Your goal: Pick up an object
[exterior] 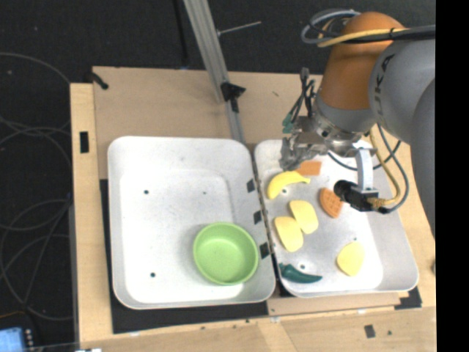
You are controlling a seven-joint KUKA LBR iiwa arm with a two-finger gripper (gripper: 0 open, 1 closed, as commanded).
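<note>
yellow banana: right bin, upper left, just below gripper.
orange wedge: touching banana, beside gripper.
claw state: can't tell, blurred.
risk: items crowded, fingers may nudge wedge or slip off banana's curve → empty grab.

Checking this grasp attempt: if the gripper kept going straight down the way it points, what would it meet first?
Probably the banana or the small orange piece beside it: the gripper sits just above both in the right bin. Depth is unclear from this slant.

text: none legible | labels: none | numbers: none
</note>
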